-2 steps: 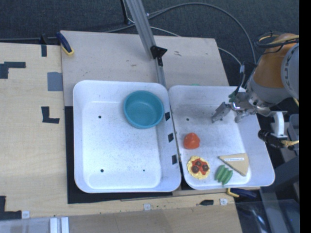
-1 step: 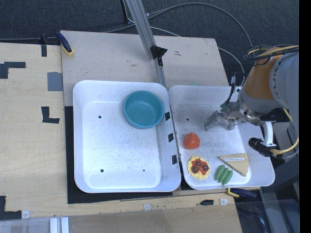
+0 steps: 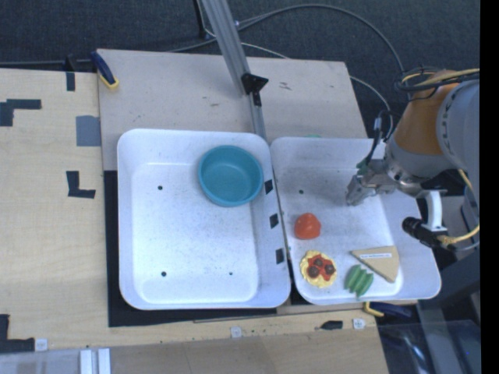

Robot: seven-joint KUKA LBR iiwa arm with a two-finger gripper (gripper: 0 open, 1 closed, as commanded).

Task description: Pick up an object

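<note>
Pincer (image 3: 360,193) hangs low over the right bin (image 3: 327,158), arm bent in from three o'clock; whether it is clenched, I cannot tell. Red object (image 3: 307,225) lies at its seven o'clock, apart.

You've got a blue bowl (image 3: 230,175) upright in the left bin. Right bin: red tomato (image 3: 307,225) mid, small pizza (image 3: 318,268), green pepper (image 3: 359,280), sandwich wedge (image 3: 377,262) lying along the front.
</note>
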